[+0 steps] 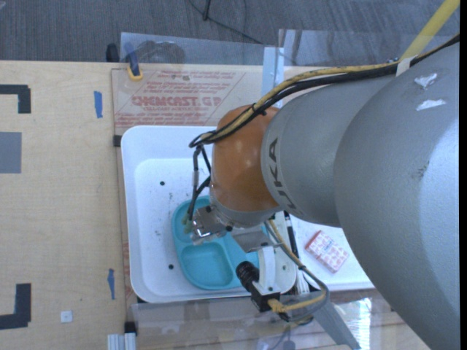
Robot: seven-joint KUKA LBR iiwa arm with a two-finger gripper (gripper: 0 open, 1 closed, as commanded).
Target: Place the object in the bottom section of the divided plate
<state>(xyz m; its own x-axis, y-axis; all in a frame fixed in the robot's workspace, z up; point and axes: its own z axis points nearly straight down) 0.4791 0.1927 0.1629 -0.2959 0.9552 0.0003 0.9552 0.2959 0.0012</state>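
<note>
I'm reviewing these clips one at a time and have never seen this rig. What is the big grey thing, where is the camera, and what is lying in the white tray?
The big grey shape is a robot arm with an orange band above its wrist, reaching in from the right. The one camera is fixed above the bench, looking down at a slant, so the arm hides much of the scene. Under the wrist is a shallow white bin holding a blue divided plate, partly covered by the arm. To the right, a small packet with a red-and-white pattern lies on another white surface. The tool sits under the wrist; I cannot tell whether it holds anything.
</note>
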